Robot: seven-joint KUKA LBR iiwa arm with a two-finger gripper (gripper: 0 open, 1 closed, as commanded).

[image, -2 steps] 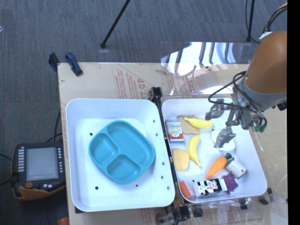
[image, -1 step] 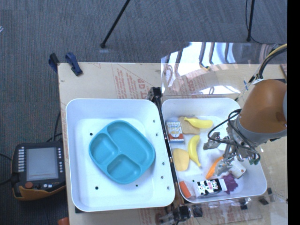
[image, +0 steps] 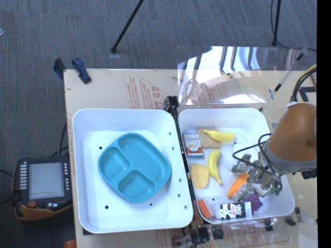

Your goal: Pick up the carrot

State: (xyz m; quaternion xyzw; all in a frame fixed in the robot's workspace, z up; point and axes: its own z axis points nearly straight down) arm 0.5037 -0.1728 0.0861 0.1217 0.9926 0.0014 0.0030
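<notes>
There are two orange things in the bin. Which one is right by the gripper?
The bigger orange carrot, lying slanted right beside the gripper. The small orange piece sits apart at the bin's front edge, near the black-and-white carton.

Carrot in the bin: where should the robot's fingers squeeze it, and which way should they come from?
Probably its thick middle, coming straight down. The carrot lies slanted in the right bin, so fingers should close across its width. The gripper is crowding its upper end, and purple pieces sit close beside it.

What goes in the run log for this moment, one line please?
phase: reaching | claw: low in right bin, at carrot | grip: cannot tell | carrot: lying in bin, beside banana | tray: left bin
</notes>
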